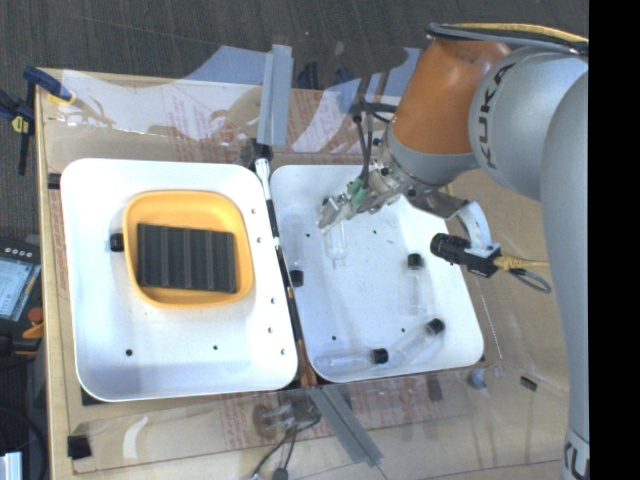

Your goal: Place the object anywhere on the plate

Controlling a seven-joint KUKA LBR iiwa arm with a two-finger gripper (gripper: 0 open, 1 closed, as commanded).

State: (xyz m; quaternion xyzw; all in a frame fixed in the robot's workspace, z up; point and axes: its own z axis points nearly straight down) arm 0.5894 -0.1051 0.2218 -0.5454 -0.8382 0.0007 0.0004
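Pinch the small clear plastic tube [337, 245], just below the grey metal gripper [343, 208] in the right-hand shallow white bin [380, 268], gently round its middle, as likely light, stiff, slippery, easily cracked; cannot tell whether gripper open or holding anything.

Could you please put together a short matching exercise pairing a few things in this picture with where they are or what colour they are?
Things:
1. plate
2. rack
3. gripper
4. tube with black cap

Descriptions:
A. lying near the front edge of the right bin
B. yellow, sitting in the left bin
C. above the back part of the right bin
D. dark and ribbed, resting on the plate

Pairs: 1-B, 2-D, 3-C, 4-A
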